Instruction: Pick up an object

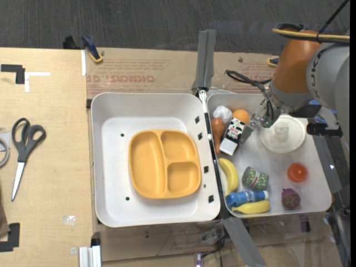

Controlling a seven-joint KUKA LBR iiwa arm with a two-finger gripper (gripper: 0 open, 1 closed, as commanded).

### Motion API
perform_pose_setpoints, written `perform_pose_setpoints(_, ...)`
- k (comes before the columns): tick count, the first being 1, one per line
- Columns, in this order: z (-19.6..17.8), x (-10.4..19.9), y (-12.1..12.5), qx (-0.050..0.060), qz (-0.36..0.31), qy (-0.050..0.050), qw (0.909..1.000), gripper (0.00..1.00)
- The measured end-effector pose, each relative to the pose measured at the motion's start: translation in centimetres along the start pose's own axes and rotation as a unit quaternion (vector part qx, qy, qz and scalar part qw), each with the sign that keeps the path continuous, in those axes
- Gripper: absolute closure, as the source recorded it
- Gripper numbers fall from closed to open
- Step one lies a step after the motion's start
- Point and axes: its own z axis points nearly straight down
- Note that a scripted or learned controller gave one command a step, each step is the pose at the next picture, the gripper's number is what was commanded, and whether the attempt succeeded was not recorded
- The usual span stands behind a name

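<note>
**Gripper clamps a small carton in the right bin**

Scissors (25,143) lie on the bench at left. The left bin (105,166) holds a yellow divided plate (164,163). In the right bin (317,166), the gripper (248,128) grasps a small white carton (232,137), which is tilted beside an orange (241,115). Bananas (229,174) lie below.
</note>
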Motion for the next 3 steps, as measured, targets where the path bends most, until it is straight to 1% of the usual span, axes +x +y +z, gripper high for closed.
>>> perform_pose_setpoints(1,-0.13,0.96,1.81,-0.011,0.083,0.002,0.9965,0.0)
perform_pose_setpoints(2,0.01,0.49,2.03,-0.011,0.07,0.004,0.9975,0.0)
perform_pose_setpoints(3,0.02,1.09,2.55,-0.008,0.377,0.007,0.9262,0.0)
